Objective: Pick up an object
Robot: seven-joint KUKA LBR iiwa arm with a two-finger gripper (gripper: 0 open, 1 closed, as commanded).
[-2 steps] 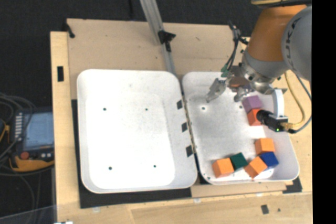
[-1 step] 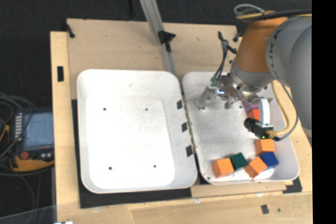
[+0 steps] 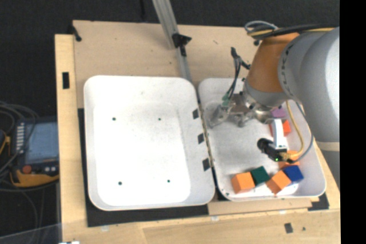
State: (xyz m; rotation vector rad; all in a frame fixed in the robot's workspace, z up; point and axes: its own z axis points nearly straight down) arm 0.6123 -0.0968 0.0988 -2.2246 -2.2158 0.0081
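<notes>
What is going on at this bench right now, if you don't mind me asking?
A grey arm with an orange band reaches in from the right over the right bin, its gripper low near that bin's left wall. Nothing can be seen between its fingers, so no pick shows yet. The objects sit along the bin's near edge: two orange blocks, a green block and a blue block. The left bin is beside it.
</notes>
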